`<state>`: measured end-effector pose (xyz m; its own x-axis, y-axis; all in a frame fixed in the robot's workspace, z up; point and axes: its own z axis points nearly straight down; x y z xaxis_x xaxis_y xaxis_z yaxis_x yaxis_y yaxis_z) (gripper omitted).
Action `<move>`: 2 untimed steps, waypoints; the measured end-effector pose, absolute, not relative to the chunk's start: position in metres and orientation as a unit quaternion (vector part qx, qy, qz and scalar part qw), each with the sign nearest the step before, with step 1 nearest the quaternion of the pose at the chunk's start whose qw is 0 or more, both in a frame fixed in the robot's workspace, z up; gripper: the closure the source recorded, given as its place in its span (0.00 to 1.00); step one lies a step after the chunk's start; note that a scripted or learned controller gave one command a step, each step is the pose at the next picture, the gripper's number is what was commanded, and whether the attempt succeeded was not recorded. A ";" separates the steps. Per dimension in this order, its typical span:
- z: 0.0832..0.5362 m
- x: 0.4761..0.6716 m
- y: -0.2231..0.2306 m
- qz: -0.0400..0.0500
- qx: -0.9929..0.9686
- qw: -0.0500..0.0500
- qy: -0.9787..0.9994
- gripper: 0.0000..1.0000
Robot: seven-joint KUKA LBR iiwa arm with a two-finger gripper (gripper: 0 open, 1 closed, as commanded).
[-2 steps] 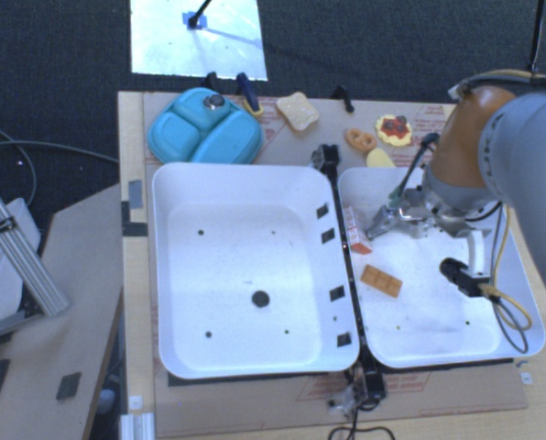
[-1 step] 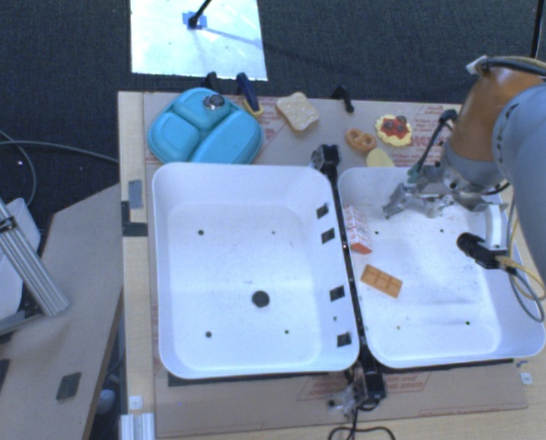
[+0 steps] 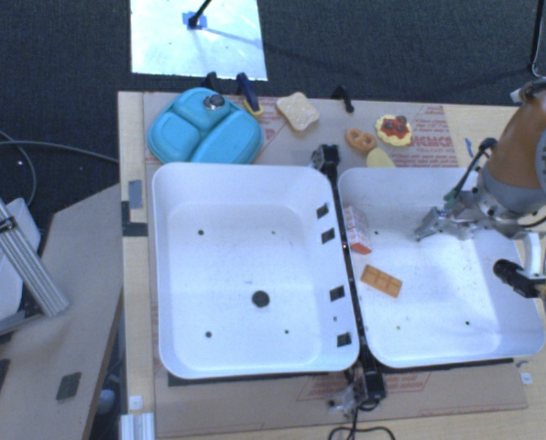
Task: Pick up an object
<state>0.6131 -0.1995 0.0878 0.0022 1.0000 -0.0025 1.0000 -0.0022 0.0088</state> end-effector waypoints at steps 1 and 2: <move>0.100 0.616 -0.199 0.002 0.706 0.008 0.709 1.00; 0.089 0.487 -0.134 0.004 0.707 0.007 0.707 1.00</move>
<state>0.4875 -0.1344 0.0890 0.0008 1.0000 -0.0040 0.9999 -0.0007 0.0149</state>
